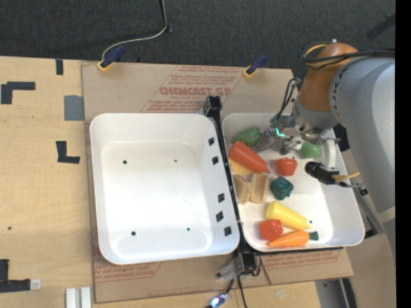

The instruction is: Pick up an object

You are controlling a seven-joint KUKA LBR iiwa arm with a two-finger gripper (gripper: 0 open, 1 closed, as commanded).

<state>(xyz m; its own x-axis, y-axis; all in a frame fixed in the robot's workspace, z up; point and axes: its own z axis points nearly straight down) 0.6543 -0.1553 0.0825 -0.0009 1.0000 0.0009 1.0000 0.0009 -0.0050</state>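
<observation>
Camera view puts the likeliest target, a small red tomato point(286, 166), in the right bin point(350, 233), just below my gripper point(287, 140) and not touching it. A light green piece point(311, 150) lies just right of my wrist, a darker green one point(246, 135) to its left. Further out lie a big orange-red carrot point(248, 157), tan bread slices point(252, 188), a dark teal lump point(281, 187), a yellow corn point(287, 215), a red pepper point(270, 229) and a small carrot point(292, 239) near the front rim. The left bin point(103, 172) sits alongside.

My gripper is low among the toys at the back of the right bin. I cannot tell how wide I am spread, nor see anything between my tips. As I judge it, nothing is lifted yet: the closing and the raise are left.
</observation>
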